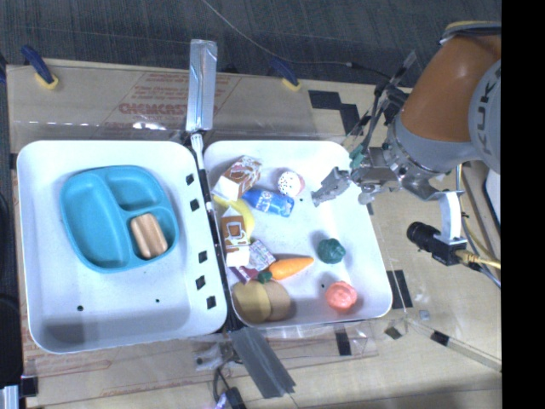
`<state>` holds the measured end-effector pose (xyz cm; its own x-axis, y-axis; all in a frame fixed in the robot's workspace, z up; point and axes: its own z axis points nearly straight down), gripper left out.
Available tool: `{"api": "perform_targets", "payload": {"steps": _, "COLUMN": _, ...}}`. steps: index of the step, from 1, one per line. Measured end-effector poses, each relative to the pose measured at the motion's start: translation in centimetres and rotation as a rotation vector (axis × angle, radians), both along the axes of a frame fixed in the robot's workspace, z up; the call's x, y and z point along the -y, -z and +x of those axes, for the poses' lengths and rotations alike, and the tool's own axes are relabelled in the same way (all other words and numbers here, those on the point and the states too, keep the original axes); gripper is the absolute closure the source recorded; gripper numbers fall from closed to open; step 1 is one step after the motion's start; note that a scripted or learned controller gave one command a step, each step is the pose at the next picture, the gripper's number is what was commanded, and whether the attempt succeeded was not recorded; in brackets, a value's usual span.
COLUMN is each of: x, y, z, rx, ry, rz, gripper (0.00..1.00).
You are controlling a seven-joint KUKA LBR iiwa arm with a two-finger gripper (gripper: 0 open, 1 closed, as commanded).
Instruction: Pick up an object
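1 fixed camera, above the bench, slanted down, both bins (34, 228) framed

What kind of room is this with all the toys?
Probably a robot test lab: a grey and orange robot arm reaches over two white plastic bins, one of them full of toy food like a plastic orange carrot.

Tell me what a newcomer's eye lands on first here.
First, the bright blue divided plate in the left bin, with a brown sausage-like piece in one compartment. Next, the pile of toy food in the right bin, notably the orange carrot, with the hand above that bin's right part.
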<state>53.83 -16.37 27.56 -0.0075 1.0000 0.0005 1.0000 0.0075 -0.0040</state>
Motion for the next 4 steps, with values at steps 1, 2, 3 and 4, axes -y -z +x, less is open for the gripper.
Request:
{"api": "perform_targets", "payload": {"steps": 1, "x": -0.3, "y": 11.3, "z": -2.8, "rx": -0.008, "ry": 0.051, "rz": 0.002, "gripper": 0.00}}
{"api": "perform_targets", "payload": {"steps": 2, "x": 1.3, "y": 18.4, "z": -4.6, "rx": 0.004, "ry": -0.037, "rz": 0.001, "gripper": 0.00}}
{"api": "perform_targets", "payload": {"steps": 3, "x": -4.5, "y": 15.1, "z": 0.2, "rx": 0.003, "ry": -0.139, "rz": 0.001, "gripper": 0.00}}
{"api": "perform_targets", "payload": {"steps": 4, "x": -4.2, "y": 18.8, "z": 11.3, "rx": -0.018, "ry": 0.112, "rz": 0.000, "gripper": 0.00}}
